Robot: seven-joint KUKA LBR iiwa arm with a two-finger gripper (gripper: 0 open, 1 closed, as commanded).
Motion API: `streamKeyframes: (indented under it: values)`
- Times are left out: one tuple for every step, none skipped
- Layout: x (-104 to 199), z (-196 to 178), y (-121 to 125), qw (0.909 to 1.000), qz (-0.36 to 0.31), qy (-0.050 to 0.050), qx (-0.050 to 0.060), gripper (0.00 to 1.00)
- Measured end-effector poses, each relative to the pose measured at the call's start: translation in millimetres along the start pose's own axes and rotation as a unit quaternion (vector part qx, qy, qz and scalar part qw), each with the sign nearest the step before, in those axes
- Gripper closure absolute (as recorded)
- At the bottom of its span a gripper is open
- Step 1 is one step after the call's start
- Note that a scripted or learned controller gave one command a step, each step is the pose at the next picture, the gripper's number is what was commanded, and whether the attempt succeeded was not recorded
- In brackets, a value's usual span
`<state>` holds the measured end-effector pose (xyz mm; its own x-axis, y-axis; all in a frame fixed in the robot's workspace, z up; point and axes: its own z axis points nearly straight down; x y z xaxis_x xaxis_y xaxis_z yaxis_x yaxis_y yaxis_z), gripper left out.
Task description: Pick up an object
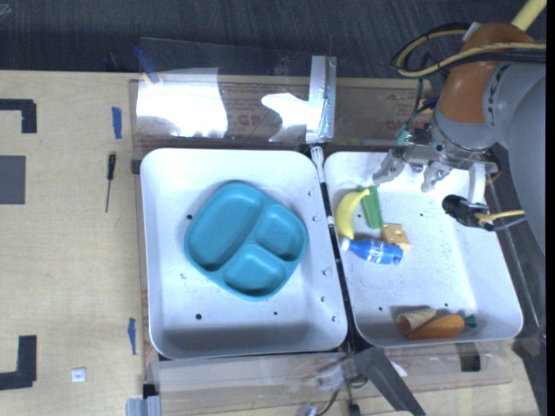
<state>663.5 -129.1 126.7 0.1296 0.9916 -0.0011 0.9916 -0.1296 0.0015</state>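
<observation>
Pale wooden bench (61,258) carries two white bins side by side; the left bin (165,180) holds a blue divided tray (247,238); the right bin (494,284) holds the small things. A banana (348,211), yellow and curved, lies at that bin's left wall, with a green block (373,207) touching its right side; just below them lie a blue bottle (375,251) on its side and a small tan block (395,234); a carrot (438,324), orange with a green tip, rests at the bin's near wall beside a brown piece (413,318). The gripper (412,173) hangs over the bin's far edge, fingers spread and holding nothing, up and right of the banana.
</observation>
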Motion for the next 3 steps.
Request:
streamKeyframes:
  values:
    - [24, 40, -20, 0.9991, -0.041, 0.000, -0.001, 0.00]
    - [25, 27, -18, 0.9991, -0.042, 0.000, -0.004, 1.00]
    - [89, -64, -6, 1.0000, -0.005, 0.002, -0.004, 1.00]
